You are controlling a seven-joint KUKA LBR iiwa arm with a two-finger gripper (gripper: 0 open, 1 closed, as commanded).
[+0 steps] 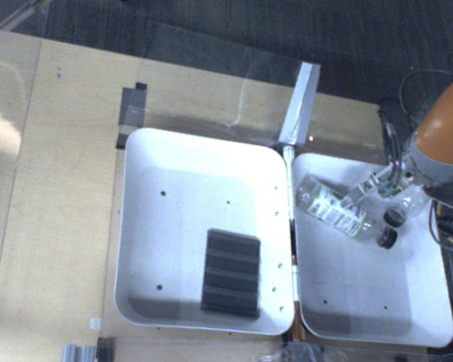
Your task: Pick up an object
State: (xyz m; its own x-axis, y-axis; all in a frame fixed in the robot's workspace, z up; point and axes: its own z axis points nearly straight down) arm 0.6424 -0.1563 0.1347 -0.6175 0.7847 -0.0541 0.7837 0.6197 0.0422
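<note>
We place the tool [386, 188] low over the clear plastic bottle [335, 208] lying in the right bin [377, 298] (its grip state unreadable); we judge approach underway, next a firm closing.

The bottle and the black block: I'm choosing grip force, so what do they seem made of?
The bottle looks like clear, glossy thin plastic: the bin floor shows through it around a printed label. The black block looks matte, ribbed, perhaps rubber or foam; which one is unclear.

2 white bins [147, 207] sit side by side on a wooden bench [46, 217], with dark floor [235, 1] beyond.
</note>
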